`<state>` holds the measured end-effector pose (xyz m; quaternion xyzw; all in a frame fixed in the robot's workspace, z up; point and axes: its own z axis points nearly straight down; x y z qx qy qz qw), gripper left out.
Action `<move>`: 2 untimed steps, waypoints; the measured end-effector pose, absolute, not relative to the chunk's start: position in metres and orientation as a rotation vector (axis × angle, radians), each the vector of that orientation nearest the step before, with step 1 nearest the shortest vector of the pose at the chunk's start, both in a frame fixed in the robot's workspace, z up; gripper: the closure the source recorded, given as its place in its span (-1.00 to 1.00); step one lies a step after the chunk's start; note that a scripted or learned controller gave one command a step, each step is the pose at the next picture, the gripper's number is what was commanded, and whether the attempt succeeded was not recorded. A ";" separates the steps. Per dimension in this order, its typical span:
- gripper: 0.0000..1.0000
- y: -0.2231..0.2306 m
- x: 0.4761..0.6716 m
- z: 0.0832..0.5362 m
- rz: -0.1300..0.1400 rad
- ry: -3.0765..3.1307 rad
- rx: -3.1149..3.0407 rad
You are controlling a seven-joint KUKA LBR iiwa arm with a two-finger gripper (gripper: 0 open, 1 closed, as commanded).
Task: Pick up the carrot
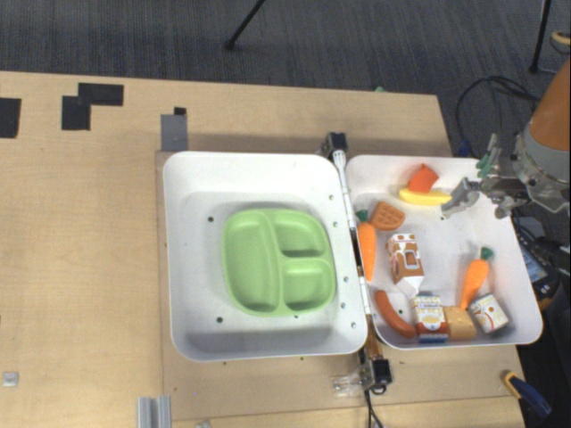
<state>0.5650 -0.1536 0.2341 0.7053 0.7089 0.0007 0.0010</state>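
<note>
Dark carpet lies behind a pale wooden table [89,239] that carries two shallow white bins side by side. One bin [192,328] holds a green divided plate [278,261] and nothing else that I can see. The other bin [526,319] is crowded: two carrots, a banana [423,198] with an orange wedge [423,178] just behind it, a waffle-like piece [388,216], a small carton [405,257], a sausage [393,314], another carton [429,315] and a small box [488,313].

One carrot [367,250] lies along the wall this bin shares with the plate's bin; the other carrot [475,276] leans just beside the small box.

The gripper [482,194] hovers over the crowded bin's far side, just beyond the banana from the waffle-like piece, and nothing sits between its fingers; they look spread, though small in the view. I judge the task to be at the approach step. The next move calls for choosing a carrot, likely the one by the small box, lining up across its body and descending without nudging its neighbours.
</note>
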 end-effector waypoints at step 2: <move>-1.00 -0.203 0.534 0.091 0.008 2.570 1.769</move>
